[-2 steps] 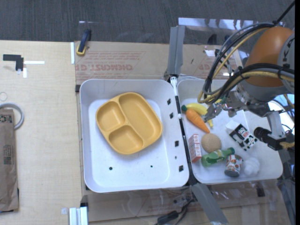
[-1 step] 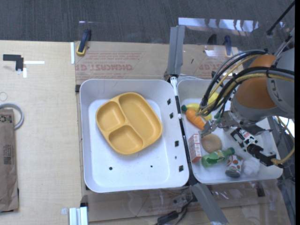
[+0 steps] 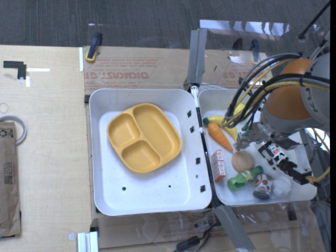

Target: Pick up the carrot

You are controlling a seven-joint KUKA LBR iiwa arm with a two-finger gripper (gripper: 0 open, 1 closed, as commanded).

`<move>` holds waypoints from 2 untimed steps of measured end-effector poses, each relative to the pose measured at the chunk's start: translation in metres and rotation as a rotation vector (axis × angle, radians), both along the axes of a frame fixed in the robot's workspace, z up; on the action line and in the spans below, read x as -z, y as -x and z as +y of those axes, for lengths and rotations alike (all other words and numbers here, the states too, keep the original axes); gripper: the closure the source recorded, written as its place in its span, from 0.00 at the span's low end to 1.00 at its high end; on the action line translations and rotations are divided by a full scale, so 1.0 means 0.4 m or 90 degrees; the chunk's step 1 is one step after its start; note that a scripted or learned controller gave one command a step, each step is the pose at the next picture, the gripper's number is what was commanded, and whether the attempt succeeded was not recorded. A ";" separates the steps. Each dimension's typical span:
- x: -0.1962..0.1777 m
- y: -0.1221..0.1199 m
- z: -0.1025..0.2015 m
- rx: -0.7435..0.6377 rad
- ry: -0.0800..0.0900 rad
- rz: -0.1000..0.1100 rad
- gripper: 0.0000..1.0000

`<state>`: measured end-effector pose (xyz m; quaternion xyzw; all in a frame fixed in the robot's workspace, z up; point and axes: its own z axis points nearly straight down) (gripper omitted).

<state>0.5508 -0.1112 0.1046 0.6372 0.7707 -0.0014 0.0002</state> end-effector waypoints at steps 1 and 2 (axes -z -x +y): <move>0.000 0.000 0.000 0.000 0.000 0.000 0.00; -0.022 0.000 -0.003 0.001 0.001 0.000 1.00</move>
